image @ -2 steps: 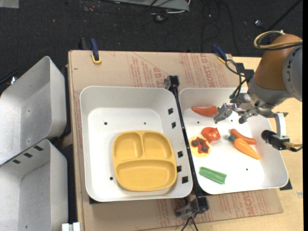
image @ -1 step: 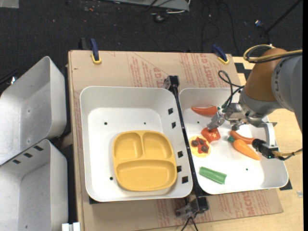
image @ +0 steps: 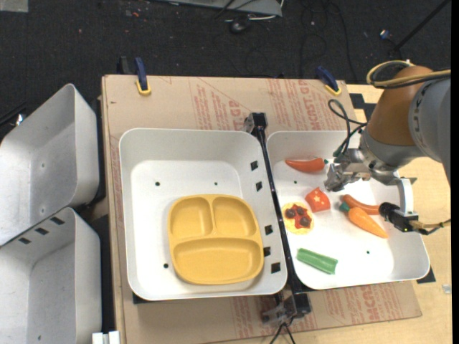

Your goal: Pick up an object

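The right bin (image: 401, 264) holds several toy foods: a red chili pepper (image: 305, 165), a red strawberry-like piece (image: 318, 201), a small pizza slice (image: 297, 217), a green cucumber (image: 317, 261) and two orange carrots (image: 366, 221). My gripper (image: 337, 178) hangs over the bin's upper middle, just right of the chili pepper and above the red piece. I see nothing between its fingers.
The left bin (image: 143, 163) holds a yellow divided plate (image: 214, 239). A black divider (image: 271, 192) runs between the bins. Two more white bins (image: 43, 163) stand off the bench at far left. Cables hang by the arm at right.
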`<state>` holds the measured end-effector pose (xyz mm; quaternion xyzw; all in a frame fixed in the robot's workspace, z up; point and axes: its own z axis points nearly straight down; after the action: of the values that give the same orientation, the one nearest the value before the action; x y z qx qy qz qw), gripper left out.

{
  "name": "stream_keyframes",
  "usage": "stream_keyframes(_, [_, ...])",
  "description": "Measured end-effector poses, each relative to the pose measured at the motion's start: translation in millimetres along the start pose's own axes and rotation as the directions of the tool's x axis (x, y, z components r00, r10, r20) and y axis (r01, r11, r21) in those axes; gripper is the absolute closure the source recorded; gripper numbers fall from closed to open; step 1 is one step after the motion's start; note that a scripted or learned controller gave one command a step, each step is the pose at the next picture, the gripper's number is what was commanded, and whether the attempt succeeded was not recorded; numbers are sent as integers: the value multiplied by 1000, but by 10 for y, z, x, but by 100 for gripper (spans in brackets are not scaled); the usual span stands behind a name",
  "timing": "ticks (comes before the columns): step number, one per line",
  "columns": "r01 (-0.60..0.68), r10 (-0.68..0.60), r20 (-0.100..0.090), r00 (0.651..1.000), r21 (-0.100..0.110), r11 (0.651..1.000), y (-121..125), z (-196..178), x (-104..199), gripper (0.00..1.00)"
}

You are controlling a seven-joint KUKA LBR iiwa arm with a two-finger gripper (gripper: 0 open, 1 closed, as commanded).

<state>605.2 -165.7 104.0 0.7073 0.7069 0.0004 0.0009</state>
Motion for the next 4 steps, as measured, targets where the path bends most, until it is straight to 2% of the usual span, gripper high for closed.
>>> stream_keyframes(1, [3, -3, 0, 1000, -2, 1000, -10, -436, 43, 100])
stream_keyframes(3, [4, -4, 1, 1000, -6, 1000, 198, -1520, 33, 100])
stream_keyframes(4, [8, -8, -3, 1000, 2, 1000, 39, -1508, 644, 100])
